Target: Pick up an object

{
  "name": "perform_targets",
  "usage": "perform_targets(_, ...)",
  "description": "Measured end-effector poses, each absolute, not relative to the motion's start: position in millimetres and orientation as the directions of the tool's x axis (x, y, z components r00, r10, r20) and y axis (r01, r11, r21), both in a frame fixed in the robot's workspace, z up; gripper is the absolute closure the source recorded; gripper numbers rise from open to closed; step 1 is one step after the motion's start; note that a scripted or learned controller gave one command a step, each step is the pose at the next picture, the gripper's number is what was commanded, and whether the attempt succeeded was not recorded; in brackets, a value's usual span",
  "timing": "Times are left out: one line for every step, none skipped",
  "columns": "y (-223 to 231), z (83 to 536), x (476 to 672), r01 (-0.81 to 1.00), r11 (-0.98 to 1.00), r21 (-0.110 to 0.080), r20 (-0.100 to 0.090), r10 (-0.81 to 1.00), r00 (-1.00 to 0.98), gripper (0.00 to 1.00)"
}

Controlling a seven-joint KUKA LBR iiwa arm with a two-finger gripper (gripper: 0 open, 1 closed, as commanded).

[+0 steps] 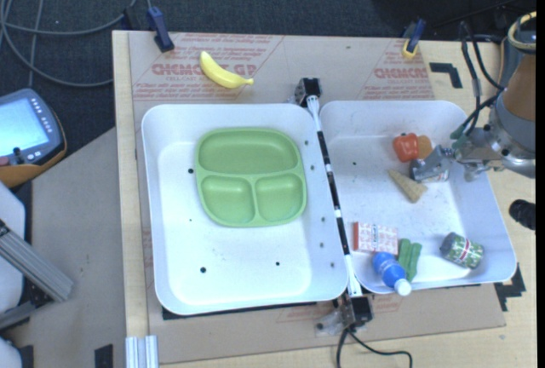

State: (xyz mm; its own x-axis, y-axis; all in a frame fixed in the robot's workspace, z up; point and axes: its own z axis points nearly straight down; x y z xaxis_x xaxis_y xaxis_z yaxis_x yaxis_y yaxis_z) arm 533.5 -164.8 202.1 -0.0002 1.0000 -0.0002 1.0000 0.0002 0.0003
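Closing on a single item calls for the pincer to descend squarely over one object in the right bin, well apart from the bin wall, before lifting; it sits low just beside the orange-red toy and the tan wedge, and whether it is spread or closed on anything cannot be told. Taking the orange-red toy as landmark, the patterned packet, green piece, blue-capped bottle and small can lie nearer the camera in the same bin. Left of the toy, the left bin holds a green divided plate, and a banana rests on the worktop beyond.
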Motion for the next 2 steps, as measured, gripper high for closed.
perform_targets(-161,97,597.1,1.000,0.000,0.002,-0.001,1.000,0.000,0.00)
perform_targets(-133,85,634.4,1.000,0.001,0.002,-0.001,1.000,-0.001,0.00)
